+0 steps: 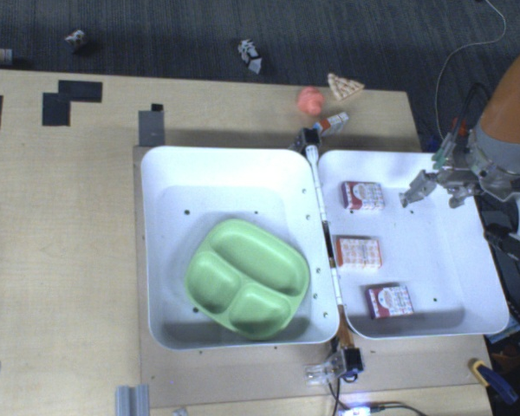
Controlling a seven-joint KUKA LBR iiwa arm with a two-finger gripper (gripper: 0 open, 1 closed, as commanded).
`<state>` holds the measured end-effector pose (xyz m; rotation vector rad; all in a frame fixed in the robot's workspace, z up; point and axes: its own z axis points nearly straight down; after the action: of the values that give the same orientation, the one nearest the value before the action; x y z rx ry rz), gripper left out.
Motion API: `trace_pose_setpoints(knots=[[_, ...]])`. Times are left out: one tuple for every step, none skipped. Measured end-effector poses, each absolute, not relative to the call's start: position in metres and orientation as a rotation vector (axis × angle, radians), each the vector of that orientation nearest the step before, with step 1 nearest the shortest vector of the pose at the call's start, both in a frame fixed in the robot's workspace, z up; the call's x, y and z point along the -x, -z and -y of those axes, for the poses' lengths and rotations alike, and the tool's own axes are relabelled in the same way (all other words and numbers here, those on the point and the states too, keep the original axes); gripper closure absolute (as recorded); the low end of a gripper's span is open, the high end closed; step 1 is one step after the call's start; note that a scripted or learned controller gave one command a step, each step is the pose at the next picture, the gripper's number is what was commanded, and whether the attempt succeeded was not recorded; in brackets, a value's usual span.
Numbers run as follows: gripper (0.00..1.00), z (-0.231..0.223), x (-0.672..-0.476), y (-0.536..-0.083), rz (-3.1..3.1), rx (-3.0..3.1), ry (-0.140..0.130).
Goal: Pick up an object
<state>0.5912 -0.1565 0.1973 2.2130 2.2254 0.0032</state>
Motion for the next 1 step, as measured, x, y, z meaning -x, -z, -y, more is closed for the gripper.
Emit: trace_pose_setpoints(knots=[[0.0, 0.1145, -0.5574, -0.0978, -2.217, -2.21, -0.011]])
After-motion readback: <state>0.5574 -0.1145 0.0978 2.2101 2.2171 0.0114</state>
